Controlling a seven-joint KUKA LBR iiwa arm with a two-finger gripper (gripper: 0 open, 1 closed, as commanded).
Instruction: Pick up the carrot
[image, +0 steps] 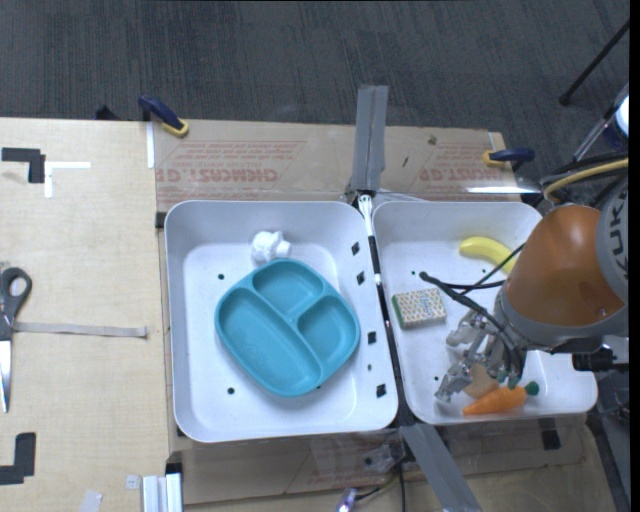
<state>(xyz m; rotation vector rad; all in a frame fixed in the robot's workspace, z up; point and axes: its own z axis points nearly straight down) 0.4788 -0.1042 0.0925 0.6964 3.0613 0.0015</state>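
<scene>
"KU" lettering (627, 240) above carrot (495, 401)

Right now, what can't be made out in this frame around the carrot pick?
- Claw: finger state unclear, tangled in metal and cables in the camera view.
- Carrot: its left end lies under the claw; contact cannot be judged.
- Banana: right end hidden by the arm's orange band.
- Sponge: surface pattern too small.

- The blue three-compartment plastic plate (288, 327) takes up most of the left white bin (190, 400); a small white object (268, 243) sits at its top edge.
- In the right white bin (420, 215), the orange carrot (495, 400) lies against the near wall, the two-finger gripper (470, 365) just over it.
- Bare floor lies between the speckled rectangular sponge (419, 306) and the yellow banana (485, 249).
</scene>
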